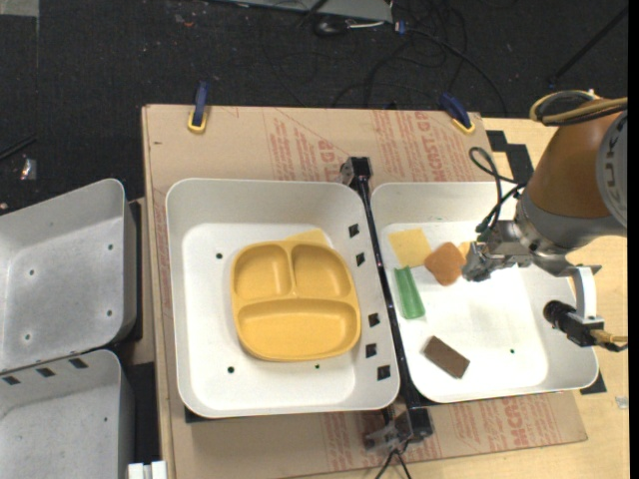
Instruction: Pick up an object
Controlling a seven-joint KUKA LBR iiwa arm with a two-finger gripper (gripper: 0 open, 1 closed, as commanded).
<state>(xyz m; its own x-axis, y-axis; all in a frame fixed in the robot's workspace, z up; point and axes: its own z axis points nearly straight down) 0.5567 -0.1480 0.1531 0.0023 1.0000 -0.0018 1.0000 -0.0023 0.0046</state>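
Observation:
The right bin (519, 377) holds an orange rounded object (444, 263), a pale yellow flat square (407, 244), a green bar (409, 292) and a brown block (445, 356). My gripper (477, 263) hangs low over the right bin, just right of the orange object and close to touching it. The wrist hides the fingertips, and nothing shows between them. In the left bin (200, 367) lies a yellow divided tray (295, 301).
A black divider (374, 267) with clips runs between the two bins. Cables loop beside the arm at the right bin's edge (569, 322). Blue clamps (200, 108) pin the cardboard base at the back. White panels (60, 267) lie to the far left.

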